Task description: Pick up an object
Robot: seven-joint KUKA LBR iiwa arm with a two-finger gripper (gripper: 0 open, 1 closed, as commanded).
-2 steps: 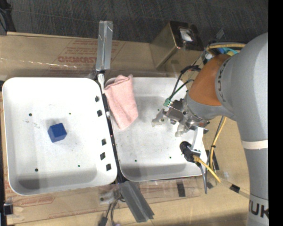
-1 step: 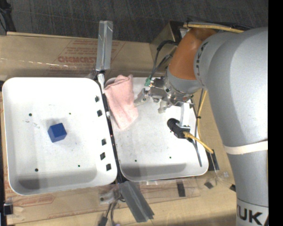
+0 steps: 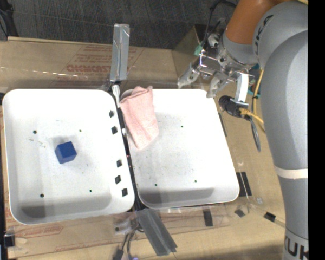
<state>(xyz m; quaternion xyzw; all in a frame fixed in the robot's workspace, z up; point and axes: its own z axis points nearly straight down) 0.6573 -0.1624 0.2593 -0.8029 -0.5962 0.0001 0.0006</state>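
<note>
Gripper (image 3: pixel 201 79) above right bin's far rim (fingers indistinct), pink cloth (image 3: pixel 140 116), blue cube (image 3: pixel 65 151)

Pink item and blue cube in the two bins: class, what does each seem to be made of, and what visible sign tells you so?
Pink cloth: likely soft matte fabric, since it lies crumpled in folds against the right bin's left wall. Blue cube: probably rigid plastic or foam, with flat faces and sharp edges; finish unclear.

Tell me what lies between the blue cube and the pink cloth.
In the camera view, bare white floor of the left bin, then the divider where both bins meet, separates the blue cube from the pink cloth.
</note>
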